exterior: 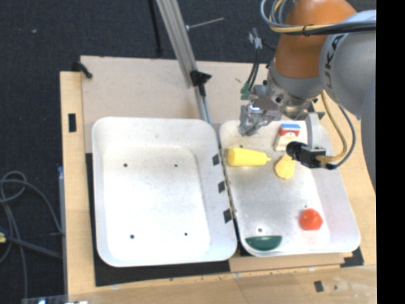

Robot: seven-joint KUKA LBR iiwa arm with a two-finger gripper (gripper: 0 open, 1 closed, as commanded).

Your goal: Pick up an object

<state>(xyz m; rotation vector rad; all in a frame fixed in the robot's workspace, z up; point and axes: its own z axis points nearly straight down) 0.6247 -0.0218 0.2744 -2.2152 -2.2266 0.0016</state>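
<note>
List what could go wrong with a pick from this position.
1. The gripper hangs near the right bin's back-left corner, close to the rim and to the divider between the bins; a straight descent may strike plastic instead of an object.
2. The yellow block lies just below it and tapers at one end, so it could slip or skid aside.
3. The small yellow piece and the white carton sit close under the wrist and could get knocked.

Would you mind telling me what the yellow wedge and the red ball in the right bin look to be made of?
Yellow wedge: probably matte plastic or foam, with even colour and no glare. Red ball: likely smooth plastic or rubber, slightly glossy; too small to be sure.
</note>
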